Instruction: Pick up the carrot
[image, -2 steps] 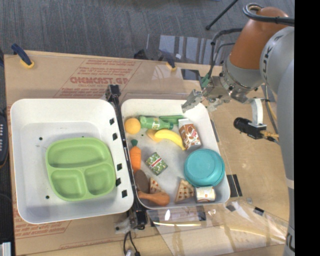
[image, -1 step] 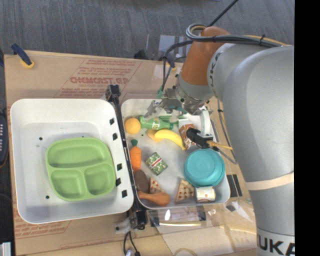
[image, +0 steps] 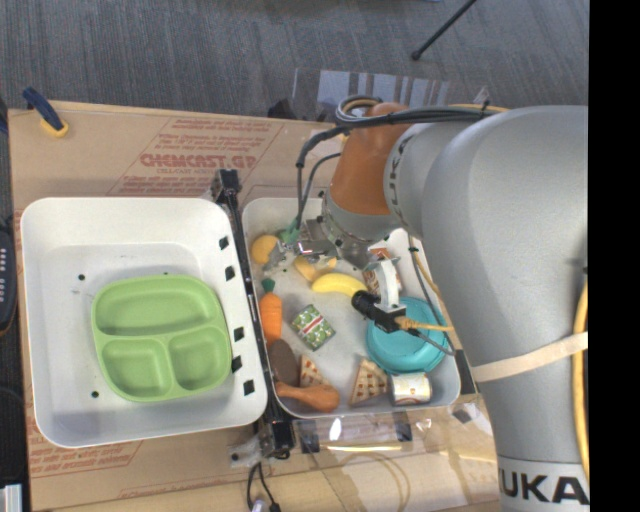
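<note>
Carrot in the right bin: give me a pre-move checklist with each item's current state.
1. Carrot in view and unobstructed from above: ok, it lies along the left wall of the right bin.
2. Gripper over the carrot: not ok, it sits at the bin's far end, near the banana.
3. Finger opening: cannot tell, the wrist hides it.
4. Room around the carrot: not ok, the bin wall is tight on its left and the green-and-white block lies close on its right.
5. Left bin with the green tray out of the path: ok.
</note>
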